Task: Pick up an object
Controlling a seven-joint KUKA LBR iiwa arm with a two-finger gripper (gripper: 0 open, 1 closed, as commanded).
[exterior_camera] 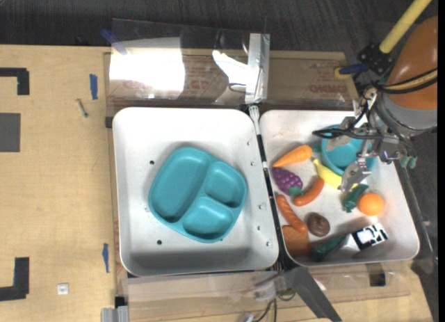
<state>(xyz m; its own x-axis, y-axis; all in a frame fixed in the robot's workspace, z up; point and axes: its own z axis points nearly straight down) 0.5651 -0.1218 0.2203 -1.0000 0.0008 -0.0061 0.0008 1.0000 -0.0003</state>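
end effector (357, 176) | in rt bin (403, 244) | over yellow toy (327, 174), nr orange (371, 204)

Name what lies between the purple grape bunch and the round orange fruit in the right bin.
In the camera view, between purple grapes and orange fruit: a reddish-orange sausage-shaped toy and the gripper.

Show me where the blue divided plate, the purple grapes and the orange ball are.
blue divided plate (198, 193), camera view, on the ridge where its compartments meet.
purple grapes (289, 181), camera view, middle of the bunch.
orange ball (371, 204), camera view, centre of its top surface.
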